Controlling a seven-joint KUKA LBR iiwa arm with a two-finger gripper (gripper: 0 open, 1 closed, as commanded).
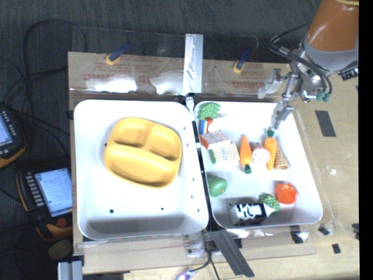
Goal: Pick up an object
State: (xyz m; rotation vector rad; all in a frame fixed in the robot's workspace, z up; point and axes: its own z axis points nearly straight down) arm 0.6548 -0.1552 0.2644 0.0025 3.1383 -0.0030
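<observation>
The right bin holds several toy foods. Two orange carrots lie near its middle, one to the left and one to the right, with a small white piece between them and a waffle cone on the right. My gripper hangs over the bin's upper right part, just above the green top of the right carrot. Nothing shows in its grasp. The orange-banded wrist rises to the upper right.
A yellow divided tray lies in the left bin. The right bin also holds a red-and-white box, a dotted white block, a green pepper, a red tomato, a black-and-white item and a green-topped toy.
</observation>
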